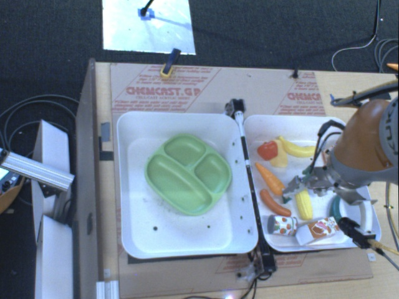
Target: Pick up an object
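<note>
The right bin (293,119) holds toy food. A red pepper (267,149) and a yellow banana (297,147) lie at its back. An orange carrot (269,178) and a red-orange sausage (275,203) lie near the left wall. A yellow corn cob (304,205) sits in the middle. A small can (282,225) and a white carton (318,229) rest at the front. My gripper (294,189) hangs low over the bin, just above the corn and right of the carrot. I see nothing held in it.
The left bin (124,167) carries a green divided plate (187,173). A metal divider (246,167) runs between the bins. The arm's orange band (368,139) covers the right bin's right side. A teal ring (336,207) lies by the corn.
</note>
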Motion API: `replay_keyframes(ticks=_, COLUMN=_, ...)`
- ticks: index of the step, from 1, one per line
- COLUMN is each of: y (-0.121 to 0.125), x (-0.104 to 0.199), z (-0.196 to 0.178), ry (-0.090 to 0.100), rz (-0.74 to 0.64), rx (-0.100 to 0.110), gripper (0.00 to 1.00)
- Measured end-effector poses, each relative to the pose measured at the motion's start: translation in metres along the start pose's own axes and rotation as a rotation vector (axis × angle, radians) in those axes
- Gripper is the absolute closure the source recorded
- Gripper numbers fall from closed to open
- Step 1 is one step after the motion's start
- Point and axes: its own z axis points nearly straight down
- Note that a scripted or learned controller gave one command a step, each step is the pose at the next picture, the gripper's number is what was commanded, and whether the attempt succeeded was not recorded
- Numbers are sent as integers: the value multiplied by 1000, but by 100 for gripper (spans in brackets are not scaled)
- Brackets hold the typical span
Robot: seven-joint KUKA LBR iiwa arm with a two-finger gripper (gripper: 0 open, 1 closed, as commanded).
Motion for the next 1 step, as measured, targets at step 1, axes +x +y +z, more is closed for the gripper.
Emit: replay_keyframes(ticks=1, y=2, x=1, z=-10, ry=0, rz=1, rx=-6, gripper=100)
